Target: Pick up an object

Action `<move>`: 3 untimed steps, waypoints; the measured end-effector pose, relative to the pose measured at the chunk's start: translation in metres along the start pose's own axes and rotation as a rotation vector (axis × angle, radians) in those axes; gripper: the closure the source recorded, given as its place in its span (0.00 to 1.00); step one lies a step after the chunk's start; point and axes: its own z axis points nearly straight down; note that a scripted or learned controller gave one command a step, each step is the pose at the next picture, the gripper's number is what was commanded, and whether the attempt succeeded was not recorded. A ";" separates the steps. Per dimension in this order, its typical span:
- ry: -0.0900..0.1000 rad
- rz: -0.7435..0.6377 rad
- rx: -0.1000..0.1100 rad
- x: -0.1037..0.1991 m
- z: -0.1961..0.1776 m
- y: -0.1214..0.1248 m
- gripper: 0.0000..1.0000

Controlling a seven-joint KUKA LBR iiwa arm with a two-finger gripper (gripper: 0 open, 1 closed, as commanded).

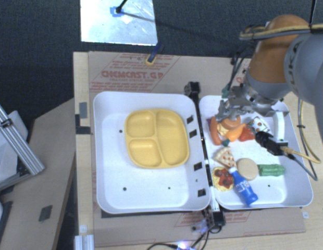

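The left bin [107, 191] carries a yellow divided plate [156, 138] near its middle, with bare white floor all round it out to the rims. In the right bin [294, 191] the toys crowd the left half: an orange and red cluster [232, 130] near the far left corner, a pizza slice [224, 155], a tan disc [247, 168], a blue bottle [245, 188] by the near edge, a green piece [271, 170]. The gripper [229, 110] hangs over the cluster; whether it is parted or closed cannot be told. The near right corner lies open.
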 end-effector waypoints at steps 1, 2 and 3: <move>0.001 0.000 -0.002 0.049 -0.012 0.022 1.00; -0.001 0.004 -0.001 0.055 -0.011 0.035 1.00; -0.001 0.003 0.002 0.069 0.002 0.035 1.00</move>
